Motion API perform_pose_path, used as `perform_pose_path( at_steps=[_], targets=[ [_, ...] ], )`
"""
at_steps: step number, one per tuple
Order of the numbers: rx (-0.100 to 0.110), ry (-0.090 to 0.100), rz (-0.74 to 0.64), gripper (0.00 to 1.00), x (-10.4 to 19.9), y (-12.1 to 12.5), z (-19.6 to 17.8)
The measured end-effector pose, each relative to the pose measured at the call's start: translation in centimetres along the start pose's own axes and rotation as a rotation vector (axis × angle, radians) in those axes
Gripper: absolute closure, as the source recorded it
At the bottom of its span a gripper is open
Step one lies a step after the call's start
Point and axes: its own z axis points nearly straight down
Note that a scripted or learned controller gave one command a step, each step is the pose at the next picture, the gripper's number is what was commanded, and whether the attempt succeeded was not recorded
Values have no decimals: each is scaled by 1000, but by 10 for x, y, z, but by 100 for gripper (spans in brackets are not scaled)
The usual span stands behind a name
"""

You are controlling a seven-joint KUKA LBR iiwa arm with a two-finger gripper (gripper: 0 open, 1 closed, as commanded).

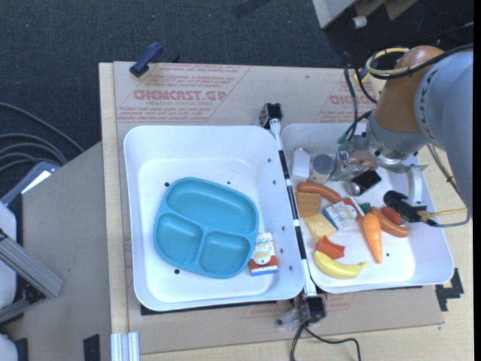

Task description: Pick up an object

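The right bin (428,265) holds several toy foods. Among them are a hot dog (319,192), a tan waffle (307,204), a yellow cheese wedge (319,225), a small blue-and-white carton (343,213), an orange carrot (373,237), a red pepper piece (329,246), a banana (339,266) and a red sausage (394,226). My gripper (379,187) hangs low over the bin's back middle, just above and behind the carton and the carrot. The grey wrist hides what lies directly under it. I see nothing lifted.
A white cup (301,160) and a grey can (324,164) stand at the right bin's back left. The left bin (143,201) holds a blue divided tray (204,226) with a small juice box (263,253) beside it. A metal clamp bar (289,201) joins the bins.
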Motion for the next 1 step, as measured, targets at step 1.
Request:
perform_pose_path(
  at_steps=[1],
  targets=[
    [-3,-13,6,0,-7,-1,-1]
  ],
)
